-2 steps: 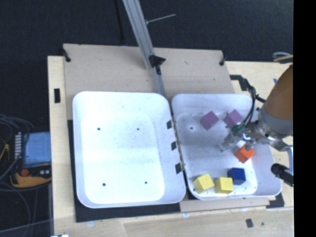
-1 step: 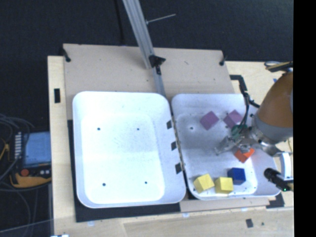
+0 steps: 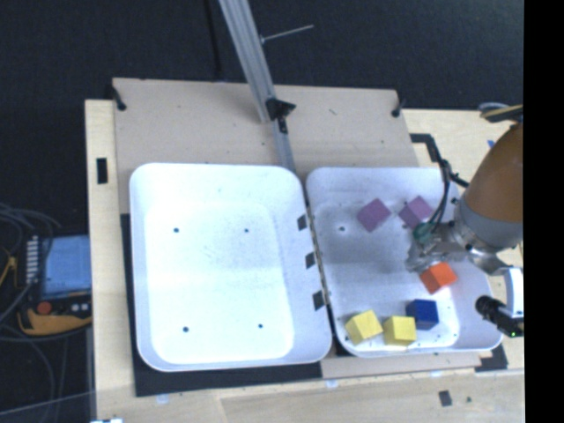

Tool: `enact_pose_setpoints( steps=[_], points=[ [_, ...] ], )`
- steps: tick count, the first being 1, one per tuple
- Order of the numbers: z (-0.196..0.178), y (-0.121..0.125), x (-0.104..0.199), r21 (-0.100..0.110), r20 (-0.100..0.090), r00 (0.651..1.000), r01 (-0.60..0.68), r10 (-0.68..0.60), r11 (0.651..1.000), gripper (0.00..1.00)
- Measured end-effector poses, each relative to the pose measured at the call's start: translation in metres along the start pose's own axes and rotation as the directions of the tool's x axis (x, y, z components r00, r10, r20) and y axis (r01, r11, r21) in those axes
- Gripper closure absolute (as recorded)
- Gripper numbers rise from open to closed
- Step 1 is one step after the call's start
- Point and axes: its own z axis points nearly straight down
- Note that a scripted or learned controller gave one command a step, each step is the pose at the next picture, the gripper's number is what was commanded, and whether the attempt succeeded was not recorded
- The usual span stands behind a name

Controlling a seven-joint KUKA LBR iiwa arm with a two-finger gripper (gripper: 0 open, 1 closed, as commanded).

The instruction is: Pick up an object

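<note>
Right white bin [image 3: 370,192]: jaws [image 3: 429,256] just above small orange cube [image 3: 438,277]; grip state unclear.

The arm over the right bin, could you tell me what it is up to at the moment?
The arm reaches in over the right bin, with its gripper low beside an orange block. Nothing is visibly held. Two purple blocks lie just above it, and a blue block and two yellow blocks sit along the bin's near edge. The left bin is untouched.

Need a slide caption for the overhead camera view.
KUKA arm's hand above an orange block in the right bin, among purple, blue and yellow blocks.
</note>
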Motion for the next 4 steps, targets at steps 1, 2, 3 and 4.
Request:
enact_pose_setpoints(
  steps=[1,2,3,4],
  points=[
    [-0.064,0.002,-0.001,0.005,-0.003,1.000,0.009,-0.009,1.000,1.00],
    [-0.085,0.003,-0.003,0.009,-0.004,1.000,0.010,-0.010,1.000,1.00],
    [-0.087,-0.008,0.055,0.012,-0.007,1.000,0.014,-0.014,1.000,1.00],
    [-0.084,-0.017,0.111,0.013,-0.008,1.000,0.014,-0.014,1.000,1.00]
  ],
)
